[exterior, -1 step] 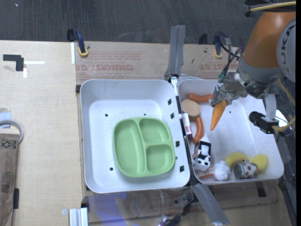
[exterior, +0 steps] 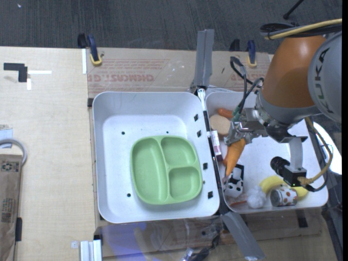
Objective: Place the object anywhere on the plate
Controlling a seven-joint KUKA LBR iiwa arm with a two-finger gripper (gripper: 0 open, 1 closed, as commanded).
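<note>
A green plate [exterior: 163, 170] with three compartments lies in the left bin [exterior: 109, 124]. In the right bin, my gripper [exterior: 241, 135] hangs over the near-left part, and its fingers are shut on the top end of an orange carrot [exterior: 233, 155]. The carrot slants down and to the left, close to the wall between the two bins. The large orange wrist band covers the far part of the right bin.
In the right bin [exterior: 315, 197] lie a black-and-white cow toy [exterior: 234, 185], a yellow banana [exterior: 272, 183], a small can [exterior: 284, 196], a white lump [exterior: 255, 200] and a beige and orange thing [exterior: 221, 119] at the far left. Cardboard borders the bench.
</note>
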